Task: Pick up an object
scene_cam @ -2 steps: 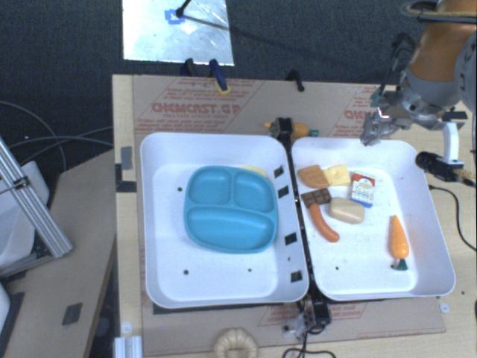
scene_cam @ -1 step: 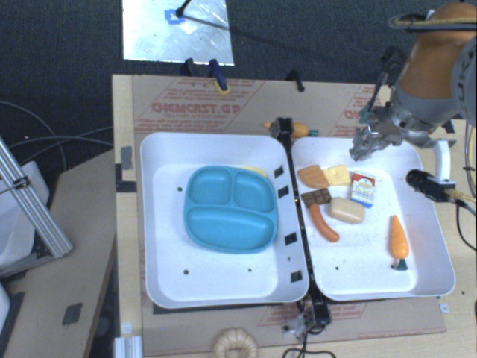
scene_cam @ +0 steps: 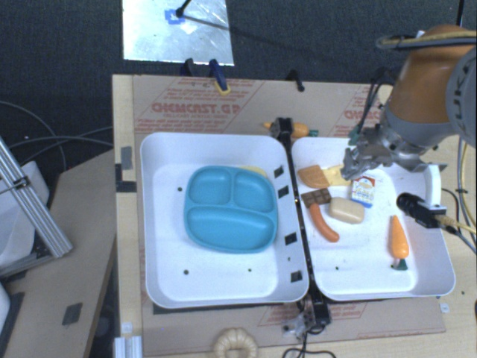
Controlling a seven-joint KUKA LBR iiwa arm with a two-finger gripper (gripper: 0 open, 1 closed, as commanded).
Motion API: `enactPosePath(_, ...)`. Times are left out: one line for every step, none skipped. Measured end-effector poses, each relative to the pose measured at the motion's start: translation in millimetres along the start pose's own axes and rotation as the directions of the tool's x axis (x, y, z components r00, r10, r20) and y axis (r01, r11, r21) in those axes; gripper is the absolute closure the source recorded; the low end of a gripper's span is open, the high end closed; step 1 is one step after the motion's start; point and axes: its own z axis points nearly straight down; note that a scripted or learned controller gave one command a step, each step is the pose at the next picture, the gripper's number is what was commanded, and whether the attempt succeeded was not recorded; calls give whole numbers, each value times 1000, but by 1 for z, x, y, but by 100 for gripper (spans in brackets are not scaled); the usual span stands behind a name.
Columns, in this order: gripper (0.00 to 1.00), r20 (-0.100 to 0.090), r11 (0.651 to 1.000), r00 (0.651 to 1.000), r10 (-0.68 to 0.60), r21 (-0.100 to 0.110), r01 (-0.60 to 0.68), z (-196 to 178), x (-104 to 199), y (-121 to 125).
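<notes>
bins: 2 lying side by side, left bin, right bin
left bin: holding 1 blue tray
right bin: holding 1 carton, 1 carrot, 1 sausage, 1 bar, 1 brown block, 1 chip
gripper: hovering just above carton; finger state, can't tell

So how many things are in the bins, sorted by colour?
Blue: 1, the divided plate
Orange: 2, the carrot and the sausage
Tan or cream: 2, the wedge and the block
Brown: 1, the bar
White and blue: 1, the carton
Total: 7
</notes>
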Motion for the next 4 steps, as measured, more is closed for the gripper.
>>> enactPosePath(100, 1, 1000, 1000, 1, -3, -1, -1, 3, 2)
enactPosePath(100, 1, 1000, 1000, 0, -2, 0, 8, 10, 0)
enactPosePath(100, 2, 1000, 1000, 8, -2, -8, 16, -8, 3)
enactPosePath(100, 1, 1000, 1000, 4, -5, -4, 1, -6, 2)
